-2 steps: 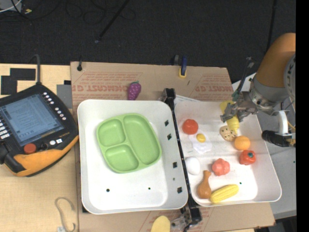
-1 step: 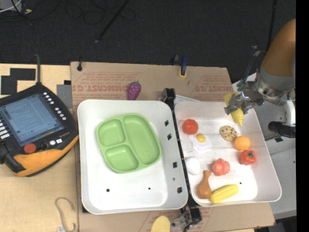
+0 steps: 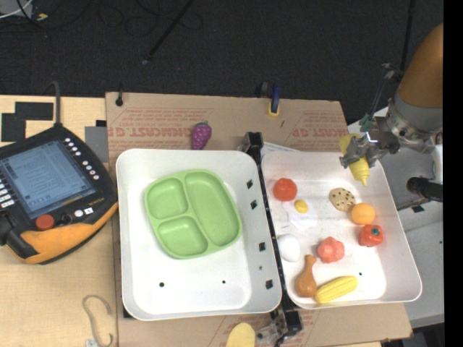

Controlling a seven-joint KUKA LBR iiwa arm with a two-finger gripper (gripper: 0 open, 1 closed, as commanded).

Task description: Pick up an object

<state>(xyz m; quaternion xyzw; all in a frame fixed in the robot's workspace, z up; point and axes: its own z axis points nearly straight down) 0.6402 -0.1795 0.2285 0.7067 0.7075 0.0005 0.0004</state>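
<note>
The jaws were clenched on a yellow toy [image 3: 360, 170]. Its tapered lower end hung below the gripper [image 3: 358, 152], and a second yellow patch showed at the fingers' left side. The exact kind of toy could not be read. The load hung over the far right corner of the right bin [image 3: 405, 266], at the rim and clear of the other contents.

Recommended procedure for this step: raise the load straight up, keep the closing force constant, and avoid sideways motion near the rim. The toy looked smooth, hard and narrowing, so it was judged likely to slide out downward under a loose grip.

Nearest in the bin lay a flat speckled cookie [image 3: 341, 198] and a round orange [image 3: 362, 213], both glossy moulded plastic. Further out were a red tomato [image 3: 285, 189], a white egg [image 3: 289, 248], a ridged corn cob [image 3: 336, 288] and a tan drumstick [image 3: 307, 275] touching the corn cob.

The left bin [image 3: 137, 266] carried a green three-compartment tray [image 3: 192, 213] with rounded corners. A purple grape cluster [image 3: 201, 135] rested on the cardboard beyond it.
</note>
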